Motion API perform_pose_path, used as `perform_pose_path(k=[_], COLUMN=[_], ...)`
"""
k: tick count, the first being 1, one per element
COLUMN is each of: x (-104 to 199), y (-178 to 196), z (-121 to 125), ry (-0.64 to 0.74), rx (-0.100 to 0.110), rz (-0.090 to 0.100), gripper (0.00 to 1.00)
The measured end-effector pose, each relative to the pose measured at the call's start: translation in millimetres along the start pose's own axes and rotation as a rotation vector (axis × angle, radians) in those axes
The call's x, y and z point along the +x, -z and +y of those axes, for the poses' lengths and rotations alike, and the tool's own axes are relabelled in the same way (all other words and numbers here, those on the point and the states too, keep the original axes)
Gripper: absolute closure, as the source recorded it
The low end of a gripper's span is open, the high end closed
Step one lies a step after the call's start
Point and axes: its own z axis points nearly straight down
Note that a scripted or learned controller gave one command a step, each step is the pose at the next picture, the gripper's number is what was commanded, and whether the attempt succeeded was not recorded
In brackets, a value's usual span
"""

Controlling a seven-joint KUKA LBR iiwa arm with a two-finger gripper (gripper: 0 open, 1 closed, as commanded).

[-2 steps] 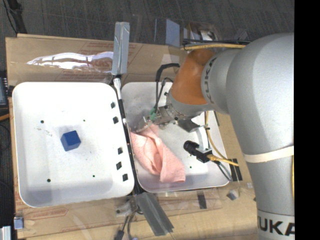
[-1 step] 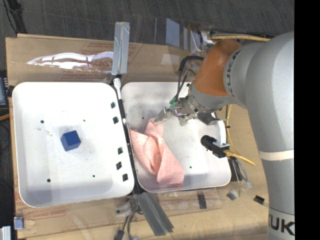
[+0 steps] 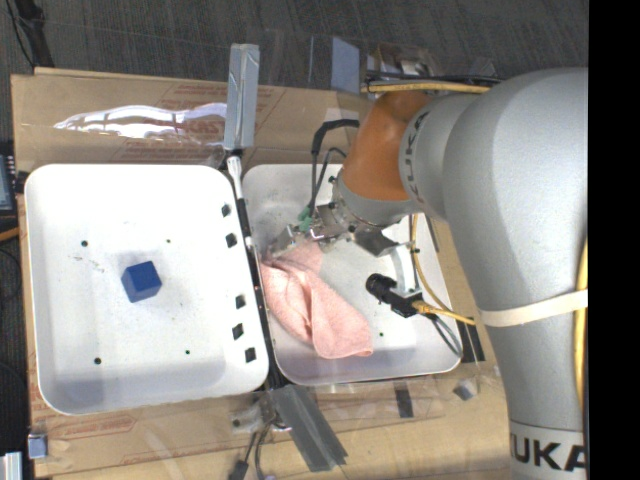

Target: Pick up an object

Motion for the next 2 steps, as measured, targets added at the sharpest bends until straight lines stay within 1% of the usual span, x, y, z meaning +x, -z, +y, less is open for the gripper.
perform_pose_path(k=[1, 2], x=[0, -16], y=[10, 25], z=[0, 18], ry=[0.003, -0.055], rx=[0.002, -0.003], rz=[0.000, -0.002], gripper=[1.00, 1.00])
